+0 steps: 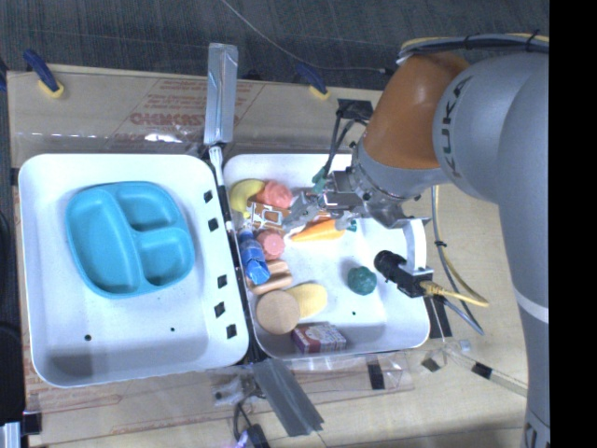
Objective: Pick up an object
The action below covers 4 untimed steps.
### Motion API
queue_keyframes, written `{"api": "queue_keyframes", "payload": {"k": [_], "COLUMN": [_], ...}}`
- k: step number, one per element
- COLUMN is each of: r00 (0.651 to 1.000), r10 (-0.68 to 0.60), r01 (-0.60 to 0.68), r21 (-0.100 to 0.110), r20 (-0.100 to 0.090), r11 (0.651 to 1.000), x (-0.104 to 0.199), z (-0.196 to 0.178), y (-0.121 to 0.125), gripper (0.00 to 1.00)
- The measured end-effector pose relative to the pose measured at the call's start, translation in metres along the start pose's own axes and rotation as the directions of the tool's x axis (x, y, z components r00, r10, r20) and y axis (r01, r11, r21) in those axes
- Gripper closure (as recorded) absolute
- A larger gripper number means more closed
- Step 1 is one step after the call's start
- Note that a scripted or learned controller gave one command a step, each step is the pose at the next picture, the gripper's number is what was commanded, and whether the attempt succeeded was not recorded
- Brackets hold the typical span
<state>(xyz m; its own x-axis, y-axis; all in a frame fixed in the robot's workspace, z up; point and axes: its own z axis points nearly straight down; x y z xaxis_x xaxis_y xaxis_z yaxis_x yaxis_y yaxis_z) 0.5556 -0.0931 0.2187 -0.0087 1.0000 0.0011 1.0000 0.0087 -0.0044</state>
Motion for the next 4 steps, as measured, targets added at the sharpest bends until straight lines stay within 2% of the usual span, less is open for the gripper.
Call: {"api": "queue_keyframes", "payload": {"k": [1, 2, 3, 4], "r00": [0.997, 0.990, 0.988, 0.993], "r10": [0.074, -0.138, -0.155, -0.117], "r01": [-0.074, 0.138, 0.156, 0.117], "r21": [0.001, -0.018, -0.011, 0.005], "r20": [0.000, 0.011, 0.002, 0.000], "r11": [0.997, 0.990, 0.988, 0.993], "x": [0.034, -0.013, 0.024, -0.013], "z": [0.028, 0.116, 0.023, 0.109], "y": [-0.021, -0.007, 0.015, -0.023], "gripper": [0.00, 0.00, 0.00, 0.00]}}
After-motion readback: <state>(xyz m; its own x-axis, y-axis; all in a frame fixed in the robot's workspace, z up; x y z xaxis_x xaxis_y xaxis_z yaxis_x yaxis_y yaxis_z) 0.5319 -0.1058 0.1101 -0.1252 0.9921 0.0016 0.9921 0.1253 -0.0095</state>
